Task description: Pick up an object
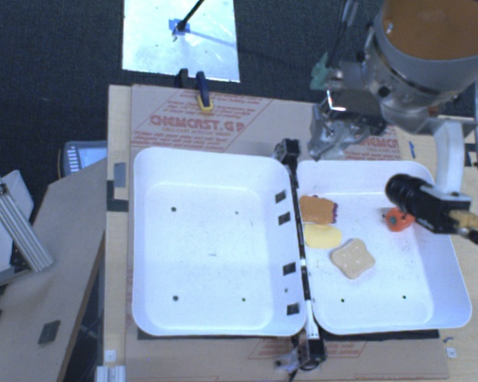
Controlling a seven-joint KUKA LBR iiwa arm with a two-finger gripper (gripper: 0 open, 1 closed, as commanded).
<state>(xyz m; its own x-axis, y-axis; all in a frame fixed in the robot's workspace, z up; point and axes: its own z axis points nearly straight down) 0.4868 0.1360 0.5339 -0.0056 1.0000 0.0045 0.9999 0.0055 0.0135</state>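
Note:
The right bin (pixel 445 305) holds several small things. An orange-brown slab with a purple edge (pixel 318 209) lies near its left wall. A flat yellow piece (pixel 323 236) lies just in front of it. A beige toast-shaped piece (pixel 352 258) rests a little further forward and to the right. A small orange object (pixel 394 221) lies toward the right, partly hidden by the robot's own hardware. My gripper (pixel 331 141) hangs over the far left corner of the right bin, behind all these things and touching none.
The left bin (pixel 141 221) lies beside the right one, with black clips (pixel 285 221) along their shared edge. Both sit on a cardboard sheet (pixel 227 122). A shiny metal plate (pixel 183 31) and a blue-yellow clamp (pixel 203 92) are at the back.

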